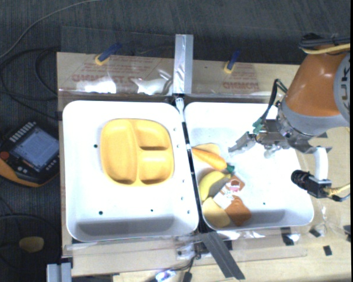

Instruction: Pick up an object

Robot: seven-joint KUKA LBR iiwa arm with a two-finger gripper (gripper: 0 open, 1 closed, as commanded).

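The surface carries two white bins side by side. The left bin [76, 210] holds a yellow divided tray [137, 150] lying flat near its centre. The right bin [282, 210] holds a cluster of objects against its left wall: a banana [209, 155] uppermost, a second yellow fruit [209, 182] below it, a small red-and-white item [233, 185] beside that, and a brown piece [240, 211] nearest the front wall.

The arm [320, 93] reaches in from the right over the right bin. The tool [247, 141] is above the bin floor, just right of the banana and apart from it. Its fingers are spread open, with nothing between them.

A handheld pendant [26, 151] lies on the floor left of the surface.
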